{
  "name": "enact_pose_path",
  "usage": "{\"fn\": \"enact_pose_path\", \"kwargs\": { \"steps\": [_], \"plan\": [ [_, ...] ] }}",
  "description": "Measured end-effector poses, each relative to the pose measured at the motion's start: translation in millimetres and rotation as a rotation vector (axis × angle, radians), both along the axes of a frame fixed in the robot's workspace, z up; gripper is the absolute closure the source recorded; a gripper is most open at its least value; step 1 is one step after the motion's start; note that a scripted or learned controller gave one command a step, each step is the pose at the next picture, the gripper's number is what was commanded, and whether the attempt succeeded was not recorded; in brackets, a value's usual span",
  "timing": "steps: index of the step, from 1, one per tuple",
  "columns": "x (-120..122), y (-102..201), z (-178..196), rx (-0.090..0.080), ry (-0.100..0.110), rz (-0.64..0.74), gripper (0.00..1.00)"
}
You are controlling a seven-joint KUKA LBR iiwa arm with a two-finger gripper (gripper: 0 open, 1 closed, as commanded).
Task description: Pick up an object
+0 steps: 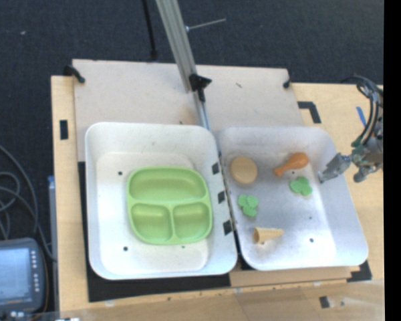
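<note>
Camera view: I found the gripper [347, 164] at the right bin's [334, 243] right rim, well short of any object; this was the approach step, nothing grasped. I could not tell how the jaws stood. In that bin lay a round tan piece [243, 170], an orange drumstick-shaped toy [291, 162], two green clumps [301, 186] [248, 205] and a small cone [267, 234]. The green tray [169, 204] sat in the left bin [107, 179]. I judged the next move required travel leftward over the nearest green clump, then descent.

A divided tray [168, 204] lies in the left bin [100, 146]; five small items sit scattered in the right bin [341, 233].
</note>
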State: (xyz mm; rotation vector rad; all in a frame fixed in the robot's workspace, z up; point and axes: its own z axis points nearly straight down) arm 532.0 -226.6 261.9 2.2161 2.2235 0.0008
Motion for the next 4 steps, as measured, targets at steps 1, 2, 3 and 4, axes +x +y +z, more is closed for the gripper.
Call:
{"fn": "enact_pose_path", "kwargs": {
  "steps": [1, 2, 3, 4],
  "plan": [
    [0.1, 0.1, 0.0, 0.000, 0.000, 0.000, 0.00],
    [-0.2, 0.5, -41.9, 0.000, 0.005, -0.003, 0.00],
    [5.5, -1.1, -86.1, 0.000, 0.005, -0.004, 0.00],
    [8.1, 5.9, -132.4, 0.001, 0.005, -0.004, 0.00]
  ]
}}
